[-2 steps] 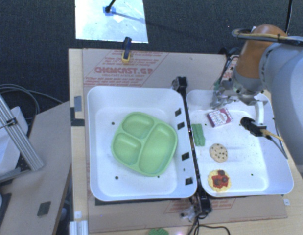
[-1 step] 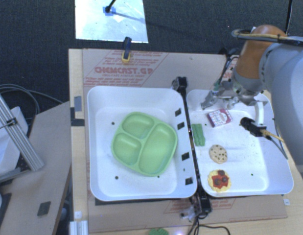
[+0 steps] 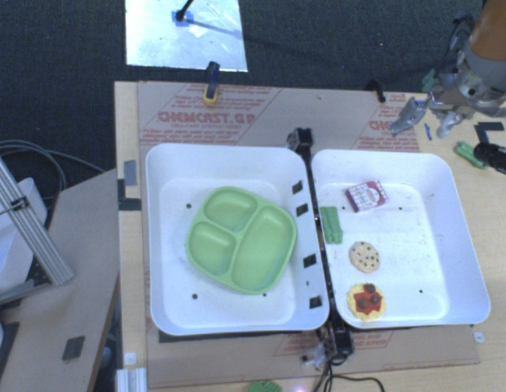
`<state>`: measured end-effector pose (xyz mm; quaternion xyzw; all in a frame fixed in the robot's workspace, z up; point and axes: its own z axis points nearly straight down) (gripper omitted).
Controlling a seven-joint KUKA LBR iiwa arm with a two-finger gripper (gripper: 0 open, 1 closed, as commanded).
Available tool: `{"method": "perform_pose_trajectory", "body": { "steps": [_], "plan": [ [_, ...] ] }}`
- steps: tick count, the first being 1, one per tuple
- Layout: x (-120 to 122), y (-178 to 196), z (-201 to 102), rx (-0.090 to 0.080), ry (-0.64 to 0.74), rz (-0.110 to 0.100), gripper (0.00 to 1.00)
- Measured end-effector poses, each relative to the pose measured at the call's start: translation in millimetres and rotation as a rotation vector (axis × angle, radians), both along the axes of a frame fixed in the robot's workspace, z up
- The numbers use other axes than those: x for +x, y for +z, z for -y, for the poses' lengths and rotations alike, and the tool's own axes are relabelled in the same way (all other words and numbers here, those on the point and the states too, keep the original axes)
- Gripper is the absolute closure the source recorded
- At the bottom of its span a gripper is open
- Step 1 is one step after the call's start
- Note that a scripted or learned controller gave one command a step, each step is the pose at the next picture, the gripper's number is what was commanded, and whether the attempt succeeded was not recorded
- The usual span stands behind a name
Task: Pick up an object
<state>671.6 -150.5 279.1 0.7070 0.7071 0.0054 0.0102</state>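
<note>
- Two white bins: left bin point(image 3: 167, 219) at 9 o'clock, right bin point(image 3: 457, 219) at 3 o'clock.
- One green divided plate point(image 3: 240, 239), in the left bin.
- Four small items in the right bin: one red-and-white packet point(image 3: 366, 195) at 12 o'clock, one green block point(image 3: 330, 224) at 9 o'clock, one cookie point(image 3: 364, 256) near centre, one yellow-and-red piece point(image 3: 367, 300) at 6 o'clock.
</note>
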Motion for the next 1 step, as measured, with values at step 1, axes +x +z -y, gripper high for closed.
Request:
{"method": "perform_pose_trajectory", "body": {
  "steps": [1],
  "plan": [
    [-52.1, -133.2, -34.8, 0.011, 0.001, -0.034, 0.0]
  ]
}}
